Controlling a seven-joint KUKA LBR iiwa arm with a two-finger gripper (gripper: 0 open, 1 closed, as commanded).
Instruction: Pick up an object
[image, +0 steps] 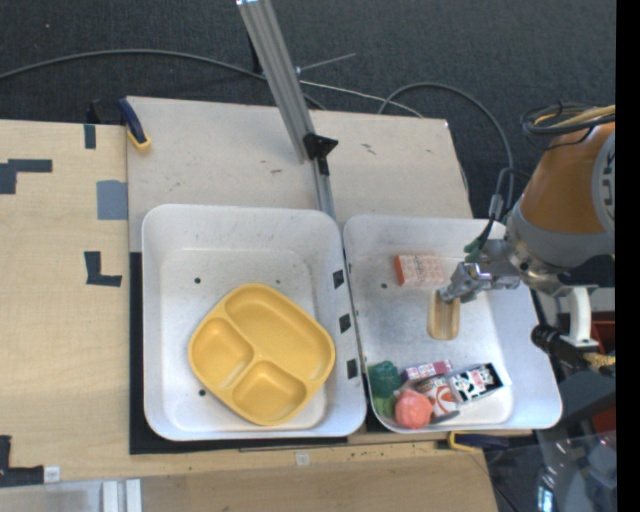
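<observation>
1. Four small things crowd the near edge of the right bin: a green object, a pink ball, a small red-and-white pack and a black-and-white box.
2. Left bin holds a yellow divided tray.
3. Mid-bin, the gripper hangs just above a tan block; whether it is apart or together, I cannot tell.
4. Farther back lies an orange-and-white carton.
5. Behind, the pale surface carries a grey pole.
</observation>
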